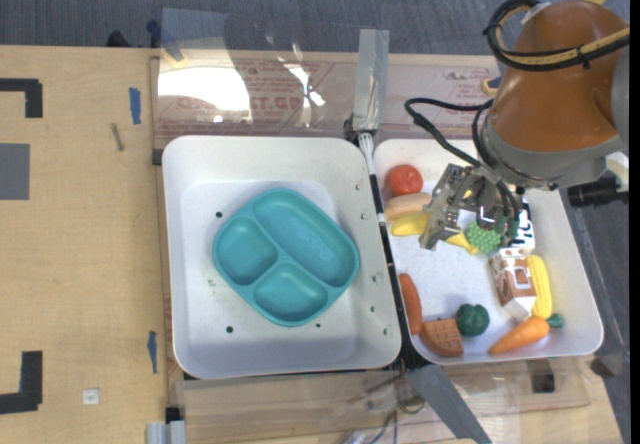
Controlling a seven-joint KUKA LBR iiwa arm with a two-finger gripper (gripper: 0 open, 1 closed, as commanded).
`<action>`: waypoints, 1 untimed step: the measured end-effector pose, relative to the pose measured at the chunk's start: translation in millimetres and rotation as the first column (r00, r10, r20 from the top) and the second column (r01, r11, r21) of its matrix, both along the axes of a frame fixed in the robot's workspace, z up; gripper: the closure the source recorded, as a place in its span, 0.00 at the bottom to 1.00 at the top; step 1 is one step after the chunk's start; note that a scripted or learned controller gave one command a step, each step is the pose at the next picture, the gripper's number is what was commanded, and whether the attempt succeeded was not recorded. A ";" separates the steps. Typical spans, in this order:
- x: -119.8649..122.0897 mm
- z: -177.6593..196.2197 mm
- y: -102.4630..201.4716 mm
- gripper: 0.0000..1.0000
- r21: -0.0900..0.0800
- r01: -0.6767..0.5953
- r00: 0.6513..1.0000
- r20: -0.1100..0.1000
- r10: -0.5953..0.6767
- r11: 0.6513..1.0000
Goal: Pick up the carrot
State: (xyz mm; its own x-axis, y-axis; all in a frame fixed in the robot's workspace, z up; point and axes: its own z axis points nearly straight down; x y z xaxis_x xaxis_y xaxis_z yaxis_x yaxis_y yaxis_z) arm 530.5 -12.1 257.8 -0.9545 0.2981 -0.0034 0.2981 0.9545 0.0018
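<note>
The carrot [520, 335], orange with a small green top, lies near the front right corner of the right bin [580, 347]. My gripper [455, 228] hangs over the middle of that bin, well up and to the left of the carrot and apart from it. Its fingers [437, 225] look spread, with nothing gripped between them. They hover by a yellow piece [408, 225] and a light green piece [484, 238].
The right bin also holds a red tomato [404, 178], a corn cob [541, 287], a small carton [511, 281], a dark green broccoli [472, 317], a brown wedge [443, 337] and a red-orange stick [410, 300]. A teal divided plate [285, 254] sits in the left bin [190, 232].
</note>
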 end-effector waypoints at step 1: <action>-20.4 -60.3 1.4 1.00 0.001 -0.469 0.883 -0.004 0.469 0.883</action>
